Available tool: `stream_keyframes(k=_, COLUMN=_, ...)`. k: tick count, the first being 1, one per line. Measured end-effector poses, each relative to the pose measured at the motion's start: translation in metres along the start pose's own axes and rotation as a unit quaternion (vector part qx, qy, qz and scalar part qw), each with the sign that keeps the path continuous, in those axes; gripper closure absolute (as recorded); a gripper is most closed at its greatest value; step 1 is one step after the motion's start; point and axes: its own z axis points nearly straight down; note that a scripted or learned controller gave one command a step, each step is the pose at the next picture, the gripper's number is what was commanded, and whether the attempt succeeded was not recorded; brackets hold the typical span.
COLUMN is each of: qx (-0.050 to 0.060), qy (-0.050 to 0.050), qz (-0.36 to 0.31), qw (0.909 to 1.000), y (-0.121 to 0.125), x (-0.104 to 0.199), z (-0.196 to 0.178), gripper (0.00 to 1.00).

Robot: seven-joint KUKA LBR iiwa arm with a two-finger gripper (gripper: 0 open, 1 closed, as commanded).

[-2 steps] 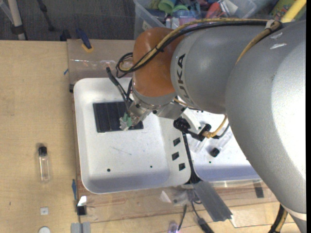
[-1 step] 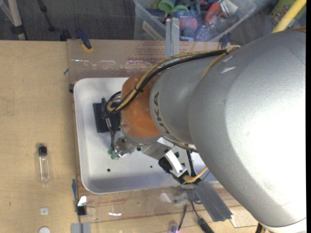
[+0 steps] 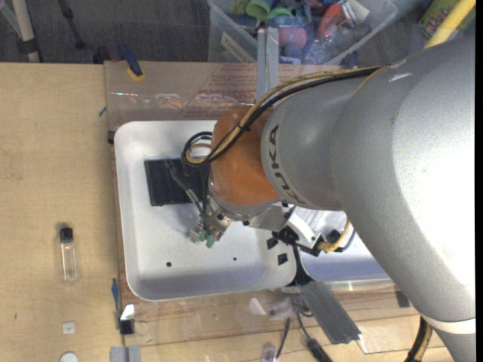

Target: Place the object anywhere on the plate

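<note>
Gripper low over white bin beside black plate, grip state can't tell

Wooden bench, dark carpet behind

Arm covered most of the right bin and the left bin's right side. Black item was partly hidden behind the wrist. Jaws too small to read. Clutter tub cut off at the top edge.

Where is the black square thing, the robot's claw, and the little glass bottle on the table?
black square [image 3: 161, 181], camera view, its left half
gripper [image 3: 205, 236], camera view, the green fingertips
bottle [image 3: 68, 253], camera view, middle of its clear body
</note>
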Motion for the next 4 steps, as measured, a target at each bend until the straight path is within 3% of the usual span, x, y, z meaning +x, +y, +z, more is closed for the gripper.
stream_keyframes(k=1, qx=0.006, qy=0.005, qz=-0.190, qw=0.9818, y=-0.038, x=0.037, z=-0.020, gripper=1.00)
stream_keyframes(k=2, qx=-0.002, qy=-0.002, qz=-0.379, qw=0.9252, y=-0.078, x=0.001, z=-0.003, gripper=1.00)
stream_keyframes(k=3, qx=-0.001, qy=-0.003, qz=-0.260, qw=0.9657, y=-0.025, x=0.028, z=-0.002, gripper=1.00)
stream_keyframes(k=4, qx=0.002, qy=0.003, qz=-0.411, qw=0.9118, y=0.040, x=-0.015, z=-0.033, gripper=1.00)
